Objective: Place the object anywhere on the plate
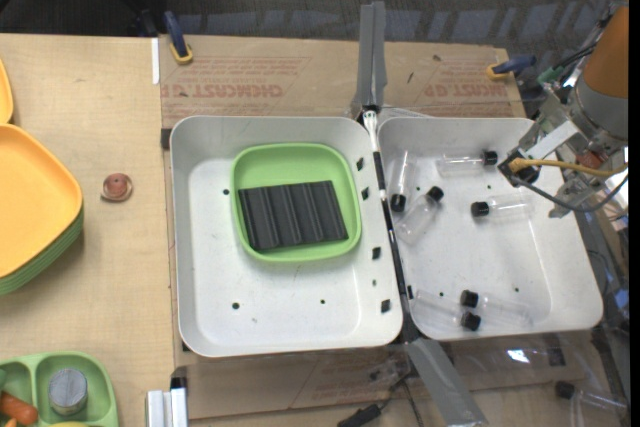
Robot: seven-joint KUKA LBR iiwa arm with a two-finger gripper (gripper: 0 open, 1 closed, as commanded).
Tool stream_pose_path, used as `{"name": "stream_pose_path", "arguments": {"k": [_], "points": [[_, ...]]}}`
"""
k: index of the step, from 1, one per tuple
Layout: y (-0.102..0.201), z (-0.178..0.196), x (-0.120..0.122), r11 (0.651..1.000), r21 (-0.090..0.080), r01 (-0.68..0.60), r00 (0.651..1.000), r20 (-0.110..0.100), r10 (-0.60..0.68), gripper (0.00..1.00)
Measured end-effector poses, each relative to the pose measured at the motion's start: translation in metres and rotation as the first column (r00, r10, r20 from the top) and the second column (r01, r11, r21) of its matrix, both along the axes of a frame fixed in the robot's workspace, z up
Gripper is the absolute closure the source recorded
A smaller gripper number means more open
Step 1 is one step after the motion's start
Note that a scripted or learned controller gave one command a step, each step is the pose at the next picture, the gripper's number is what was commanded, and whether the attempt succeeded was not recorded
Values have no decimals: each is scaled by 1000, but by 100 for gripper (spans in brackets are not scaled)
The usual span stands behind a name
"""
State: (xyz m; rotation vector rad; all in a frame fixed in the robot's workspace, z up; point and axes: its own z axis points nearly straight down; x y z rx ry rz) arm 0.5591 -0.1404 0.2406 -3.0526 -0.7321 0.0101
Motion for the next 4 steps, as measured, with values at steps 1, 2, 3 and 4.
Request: {"name": "stream_pose_path", "arguments": {"k": [1, 2, 3, 4], "points": [[-4, -1, -11, 977, -2, 212, 977, 1, -212, 0], [22, 14, -25, 965, -2, 264, 965, 1, -264, 0], [21, 4, -47, 964, -2, 267, 964, 1, -267, 0], [41, 14, -64, 964, -2, 265, 964, 1, -265, 0]]}}
